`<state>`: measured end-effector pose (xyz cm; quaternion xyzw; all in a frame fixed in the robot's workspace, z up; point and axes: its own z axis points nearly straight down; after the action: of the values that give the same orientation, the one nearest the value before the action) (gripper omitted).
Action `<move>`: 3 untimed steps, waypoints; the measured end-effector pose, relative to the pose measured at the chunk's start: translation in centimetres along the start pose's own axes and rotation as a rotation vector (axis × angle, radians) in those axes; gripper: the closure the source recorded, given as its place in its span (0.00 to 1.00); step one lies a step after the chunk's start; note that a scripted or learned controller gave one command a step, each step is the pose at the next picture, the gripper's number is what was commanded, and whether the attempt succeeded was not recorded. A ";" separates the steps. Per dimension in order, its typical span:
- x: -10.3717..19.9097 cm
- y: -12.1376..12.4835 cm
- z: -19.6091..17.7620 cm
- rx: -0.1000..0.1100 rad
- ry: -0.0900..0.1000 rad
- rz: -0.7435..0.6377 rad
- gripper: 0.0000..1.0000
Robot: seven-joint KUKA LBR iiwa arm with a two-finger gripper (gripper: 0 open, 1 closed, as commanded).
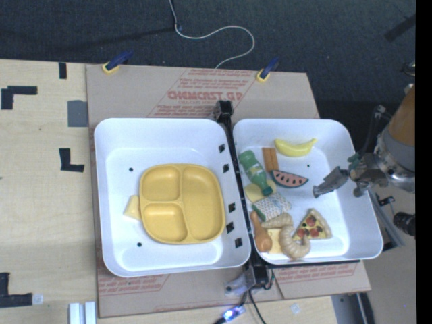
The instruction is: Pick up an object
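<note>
Left bin (pixel 108 181): yellow tray (pixel 182 203). Right bin (pixel 337 137): toy food; jaws state unclear.

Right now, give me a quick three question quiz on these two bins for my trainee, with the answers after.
1. True or false: the yellow divided plate lies in the right bin.
2. Which item lies nearest the right bin's back wall: A) pizza slice, B) banana, C) watermelon slice?
3. Fill in: the gripper hangs over the ___ bin.

Key: 1 false, it lies in the left bin. 2 B. 3 right.
</note>
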<state>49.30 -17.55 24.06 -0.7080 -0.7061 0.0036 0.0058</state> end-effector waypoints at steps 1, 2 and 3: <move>0.0 0.2 -0.6 -0.011 -0.003 -0.004 0.00; 0.7 0.5 4.0 -0.007 -0.002 -0.004 0.00; 1.0 0.4 8.4 -0.007 -0.002 -0.004 0.00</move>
<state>49.59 -16.54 15.69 -0.7067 -0.7075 0.0018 0.0027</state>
